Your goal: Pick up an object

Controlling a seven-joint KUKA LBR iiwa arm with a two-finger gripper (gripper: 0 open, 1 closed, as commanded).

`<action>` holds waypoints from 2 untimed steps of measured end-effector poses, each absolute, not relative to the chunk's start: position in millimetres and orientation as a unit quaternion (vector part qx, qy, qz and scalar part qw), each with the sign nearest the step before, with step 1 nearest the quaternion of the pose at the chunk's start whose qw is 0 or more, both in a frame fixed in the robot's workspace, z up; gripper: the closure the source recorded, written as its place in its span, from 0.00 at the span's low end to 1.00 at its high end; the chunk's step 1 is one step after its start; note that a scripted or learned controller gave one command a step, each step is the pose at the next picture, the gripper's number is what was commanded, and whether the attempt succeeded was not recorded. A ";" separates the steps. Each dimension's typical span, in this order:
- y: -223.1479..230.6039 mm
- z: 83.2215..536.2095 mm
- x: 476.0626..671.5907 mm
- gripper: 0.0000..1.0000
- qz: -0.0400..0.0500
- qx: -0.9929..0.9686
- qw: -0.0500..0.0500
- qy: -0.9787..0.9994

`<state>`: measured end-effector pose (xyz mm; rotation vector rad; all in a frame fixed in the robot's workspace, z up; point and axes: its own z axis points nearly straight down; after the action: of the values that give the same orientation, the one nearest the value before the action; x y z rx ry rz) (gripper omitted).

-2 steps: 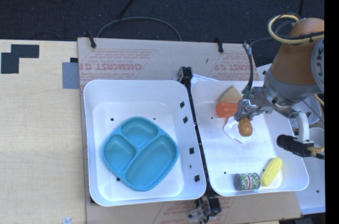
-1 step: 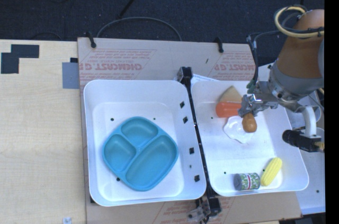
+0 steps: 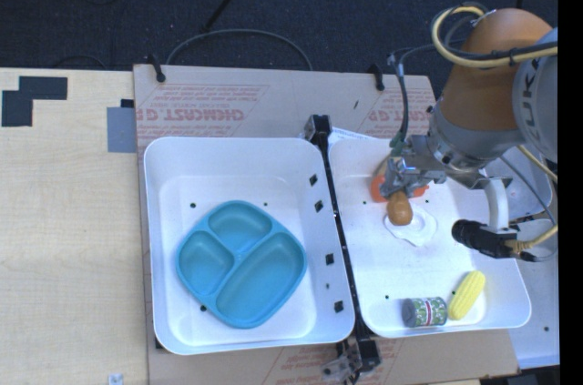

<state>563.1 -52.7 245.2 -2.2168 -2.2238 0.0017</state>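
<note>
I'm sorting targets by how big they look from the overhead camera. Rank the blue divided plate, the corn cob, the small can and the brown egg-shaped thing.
1. blue divided plate, by far the largest.
2. corn cob and small can: look about alike, no clear order.
3. brown egg-shaped thing, slightly smaller, partly under the gripper.

the blue divided plate (image 3: 240, 262) looks like smooth moulded plastic with a soft sheen, and the left white bin (image 3: 159, 238) around it is the same sort of plain, smooth plastic. right of the plate, the right bin (image 3: 496, 315) holds a glossy brown egg-like piece (image 3: 399, 210) on a flat white shape (image 3: 414, 230), a yellow toy corn (image 3: 466, 295) with a ribbed surface, and a small can (image 3: 424, 311) with a printed label. the claw (image 3: 398, 178) looks like dull grey metal. the bench (image 3: 64, 238) left of the plate is pale matt wood, and printed cardboard (image 3: 228, 108) lies behind the plate
</note>
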 end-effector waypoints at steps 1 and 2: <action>3.1 229.7 572.7 1.00 0.001 -0.706 0.003 -0.709; 64.0 232.5 585.0 1.00 0.000 -0.705 0.002 -0.709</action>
<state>585.0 64.0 232.5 -2.2130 -2.2249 0.0015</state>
